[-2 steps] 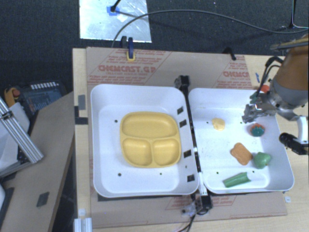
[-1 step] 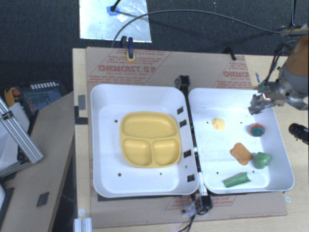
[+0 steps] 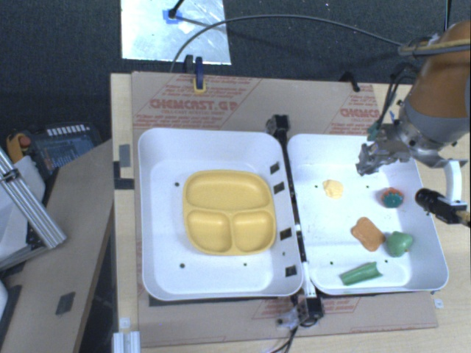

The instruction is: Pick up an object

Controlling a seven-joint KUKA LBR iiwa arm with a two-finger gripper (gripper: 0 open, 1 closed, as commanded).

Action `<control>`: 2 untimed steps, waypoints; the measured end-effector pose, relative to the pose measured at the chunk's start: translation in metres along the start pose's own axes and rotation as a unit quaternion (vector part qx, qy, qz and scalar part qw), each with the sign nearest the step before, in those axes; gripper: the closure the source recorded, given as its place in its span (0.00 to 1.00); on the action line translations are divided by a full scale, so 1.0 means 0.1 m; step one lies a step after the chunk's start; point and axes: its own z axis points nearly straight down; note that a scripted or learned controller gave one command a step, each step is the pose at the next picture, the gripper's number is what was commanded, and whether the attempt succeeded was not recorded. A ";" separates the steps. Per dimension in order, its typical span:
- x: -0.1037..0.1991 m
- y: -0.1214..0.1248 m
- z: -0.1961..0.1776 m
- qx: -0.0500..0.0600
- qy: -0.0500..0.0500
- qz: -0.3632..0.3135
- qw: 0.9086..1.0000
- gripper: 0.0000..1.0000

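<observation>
The right bin [image 3: 423, 219] holds, from its front edge back, a green stick [image 3: 360, 273], a green pear [image 3: 398, 243], an orange block [image 3: 367, 234], a red-green ball [image 3: 391, 197] and a yellow lump [image 3: 333, 189]. The gripper [image 3: 367, 165] hangs above the rear of this bin. The left bin [image 3: 158, 197] contains a yellow divided tray [image 3: 228, 212].

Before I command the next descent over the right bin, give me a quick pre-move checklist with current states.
1. End effector above right white bin: ok.
2. End effector holds something: cannot tell.
3. Small pale yellow lump unobstructed, nearest target: ok.
4. Orange flat piece apart from green rounded piece: not ok, nearly touching.
5. Red and teal round piece and green elongated piece lie inside the bin: ok.
6. Yellow divided plastic tray in left white bin, out of path: ok.
</observation>
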 end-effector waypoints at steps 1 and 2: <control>0.47 -0.07 -0.04 0.001 0.000 0.000 1.000 1.00; 1.03 -0.14 -0.09 0.001 0.000 -0.001 1.000 1.00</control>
